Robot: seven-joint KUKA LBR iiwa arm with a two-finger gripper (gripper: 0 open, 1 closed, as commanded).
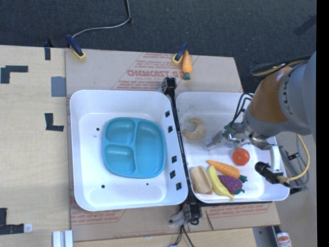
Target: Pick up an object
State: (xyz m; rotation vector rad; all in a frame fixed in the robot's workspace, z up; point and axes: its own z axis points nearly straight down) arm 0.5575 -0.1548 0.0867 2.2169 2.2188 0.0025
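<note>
Although the task named no single object, six toy foods lay in the right bin (205, 103): one croissant (194, 129), one tomato (240, 156), one carrot (224, 168), one banana (218, 183), one bunch of purple grapes (231, 183) and one bread roll (200, 179). The carrot's long axis ran from upper left to lower right, its green top at the lower right. The banana curved along the same diagonal just beneath it, touching the grapes, and the roll stood roughly upright in the view beside the banana. The croissant lay apart from these, toward the bin's upper left.

The gripper (218, 139) hung low over the bin between croissant and tomato, its fingers (214, 142) a narrow way apart with nothing between them. The grey arm (293, 99) with its orange band (266, 99) reached in from the right.

One blue divided plate (134, 147) sat in the left bin (82, 138). Both bins rested on a cardboard sheet (128, 71) on a pale wooden bench (31, 148). A second carrot (186, 65) lay on the cardboard above the bins, pointing up and down. Dark carpet (205, 14) lay beyond.
</note>
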